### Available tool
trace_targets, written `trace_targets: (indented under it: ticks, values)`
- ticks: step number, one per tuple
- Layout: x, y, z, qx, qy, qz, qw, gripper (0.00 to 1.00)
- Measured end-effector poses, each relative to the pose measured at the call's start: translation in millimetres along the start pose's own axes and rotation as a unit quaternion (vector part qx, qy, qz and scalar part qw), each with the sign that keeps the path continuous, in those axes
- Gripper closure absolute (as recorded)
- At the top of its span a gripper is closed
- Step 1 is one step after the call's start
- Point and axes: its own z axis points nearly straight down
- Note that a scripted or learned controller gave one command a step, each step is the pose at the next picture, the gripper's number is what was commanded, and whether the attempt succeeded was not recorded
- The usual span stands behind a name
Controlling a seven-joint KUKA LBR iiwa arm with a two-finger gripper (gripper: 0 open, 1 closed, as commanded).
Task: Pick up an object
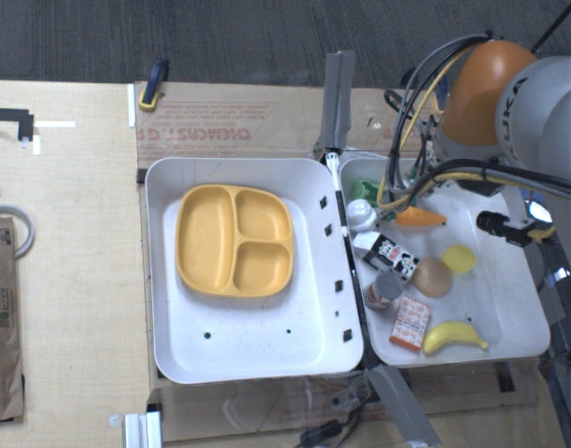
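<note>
Clutter fills the right bin (509, 339): a banana (453, 337) near the front edge, a small red-and-white carton (410, 324) just beside it, a brownish ball (433, 276), a lemon (459, 259) and an orange carrot (418, 217) further back, plus a black-and-white pack (391, 254) and a white bottle (360, 214) against the left wall. The left bin (257, 343) holds a yellow divided plate (235, 241). The arm (537, 101) hangs over the back right corner of the right bin, cables trailing toward the carrot; the gripper itself is not clear enough to place, and whether anything is being held cannot be told. Nothing appears lifted, so the pick looks not yet made. A good try would choose a thing that stands apart, such as the banana or the lemon, since the pack, bottle and ball crowd one another. Coming straight down with the grip set across the banana's narrow width should avoid nudging the carton beside it.
</note>
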Motion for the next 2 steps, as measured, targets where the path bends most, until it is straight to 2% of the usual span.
trace_targets:
  ticks: [2]
  values:
    - [0.1,0.0,0.1,0.000,0.000,0.000,1.0000,0.00]
